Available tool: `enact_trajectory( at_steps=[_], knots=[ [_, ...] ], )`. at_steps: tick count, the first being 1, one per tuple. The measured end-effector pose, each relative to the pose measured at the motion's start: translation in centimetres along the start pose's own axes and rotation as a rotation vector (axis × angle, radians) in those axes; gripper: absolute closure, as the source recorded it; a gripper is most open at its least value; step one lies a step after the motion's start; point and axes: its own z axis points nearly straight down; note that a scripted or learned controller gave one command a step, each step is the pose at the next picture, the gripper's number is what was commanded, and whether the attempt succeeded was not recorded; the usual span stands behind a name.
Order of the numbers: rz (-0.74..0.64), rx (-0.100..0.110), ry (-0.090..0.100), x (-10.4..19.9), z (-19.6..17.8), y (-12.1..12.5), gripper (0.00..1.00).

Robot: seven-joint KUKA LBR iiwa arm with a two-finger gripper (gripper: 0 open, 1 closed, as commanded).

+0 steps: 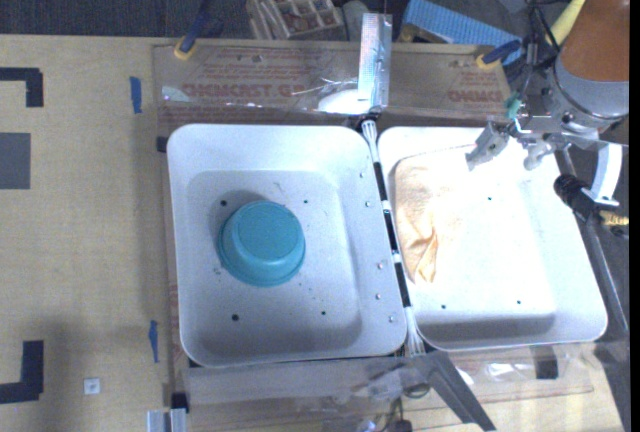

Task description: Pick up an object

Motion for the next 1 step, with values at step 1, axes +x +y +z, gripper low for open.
enact_trajectory(
  at_steps=[1],
  knots=[
    [-0.085,0.0,0.0,3.12,13.33,-6.03,0.0]
  ],
)
